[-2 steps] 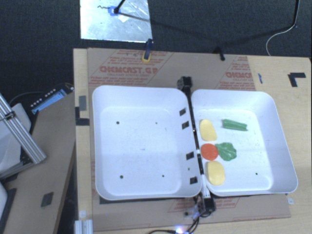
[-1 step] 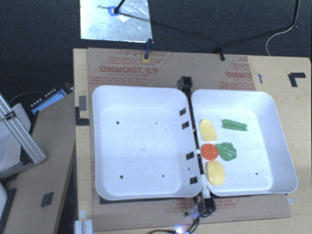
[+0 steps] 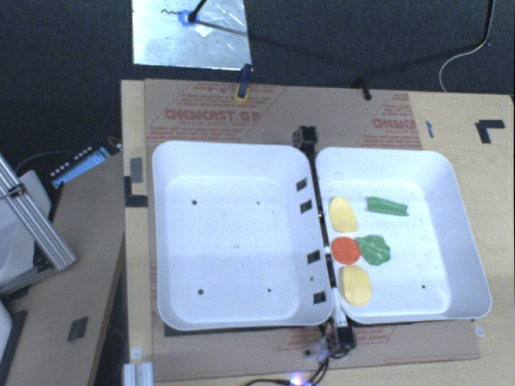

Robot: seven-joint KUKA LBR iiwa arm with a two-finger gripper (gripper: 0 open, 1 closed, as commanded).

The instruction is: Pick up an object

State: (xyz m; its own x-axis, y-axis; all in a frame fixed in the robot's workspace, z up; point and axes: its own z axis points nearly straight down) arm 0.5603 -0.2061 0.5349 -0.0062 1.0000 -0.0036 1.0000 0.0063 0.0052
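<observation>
Could not tell my gripper state. Best target judged green pod (image 3: 387, 207): lay apart in right bin (image 3: 459, 215); yellow pieces (image 3: 343, 214) crowded divider.

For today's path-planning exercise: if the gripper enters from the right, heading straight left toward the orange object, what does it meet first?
Probably the right bin's rim, then the green leafy piece; height unclear.

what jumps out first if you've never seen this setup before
The eye goes to the cluster of bright items against the right bin: an orange-red round piece between two yellow pieces along its left wall, with a green leafy piece touching the orange one and a green pod farther back. Next comes the left bin beside it, and a shiny foil sheet on the dark floor behind the bench.
</observation>
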